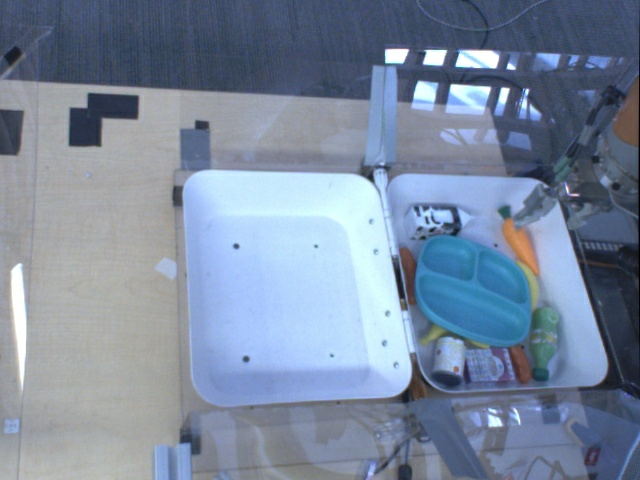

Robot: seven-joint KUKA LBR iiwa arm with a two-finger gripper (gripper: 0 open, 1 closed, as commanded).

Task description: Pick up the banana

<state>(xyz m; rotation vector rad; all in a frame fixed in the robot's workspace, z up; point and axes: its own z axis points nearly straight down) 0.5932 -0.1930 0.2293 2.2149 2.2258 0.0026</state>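
Observation:
Most of the yellow banana (534,289) lies hidden under a blue divided plate (473,292) in the right bin (590,308). A yellow strip shows past the plate's right edge, and another yellow bit peeks out at the plate's lower left. My gripper (533,206) hangs over the bin's far right part, just above the green top of an orange carrot (520,245). Nothing is visibly held in it.
Around the plate in the right bin are a black-and-white cow-patterned item (435,220), a can (449,360), a labelled packet (487,366), a green bottle (544,338) and an orange stick (407,268). The left bin (285,288) is alongside. A metal post (381,118) rises behind.

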